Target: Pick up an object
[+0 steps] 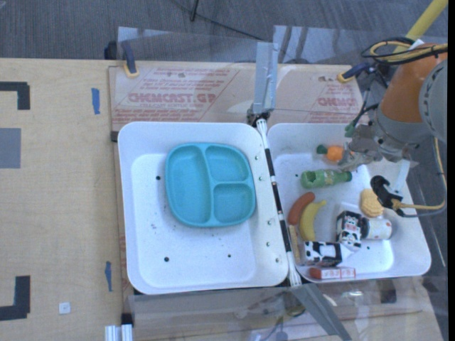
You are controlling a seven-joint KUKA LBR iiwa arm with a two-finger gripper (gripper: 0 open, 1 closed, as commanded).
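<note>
While the claw (353, 156) hovers, the green bottle (325, 178) lies just below.

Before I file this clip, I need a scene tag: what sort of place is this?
Probably a robotics lab bench. A robot arm reaches over two white bins, one holding toy food such as a banana, with cables trailing nearby.

Wooden bench (57, 190) bears two white bins (142, 212).
</note>
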